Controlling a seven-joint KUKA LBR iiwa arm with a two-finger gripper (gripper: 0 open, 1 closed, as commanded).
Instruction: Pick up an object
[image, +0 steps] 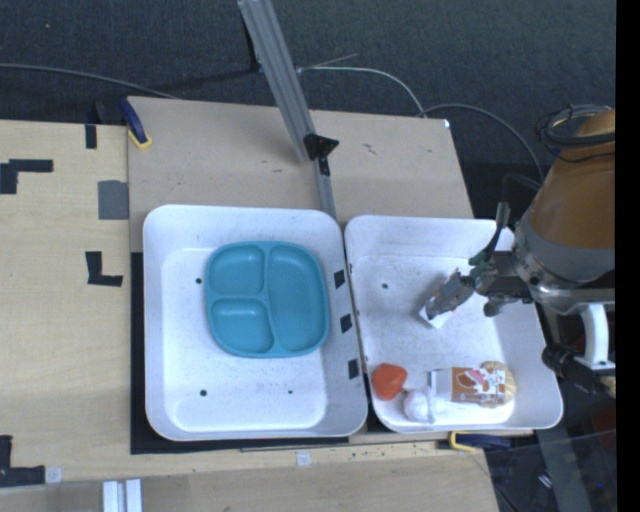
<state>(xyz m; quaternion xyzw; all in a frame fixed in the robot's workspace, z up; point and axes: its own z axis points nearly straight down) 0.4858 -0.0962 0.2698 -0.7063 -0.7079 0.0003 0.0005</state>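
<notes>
Near right bin's front wall: orange ball (389, 379), snack packet (481, 384).

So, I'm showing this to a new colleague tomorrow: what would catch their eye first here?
Probably the teal plate, lying alone in the left bin. Next the arm, grey and orange, reaching in from the right with its gripper over the right bin. Then the cluster at that bin's near edge: an orange ball, a small white item and a packet.
</notes>
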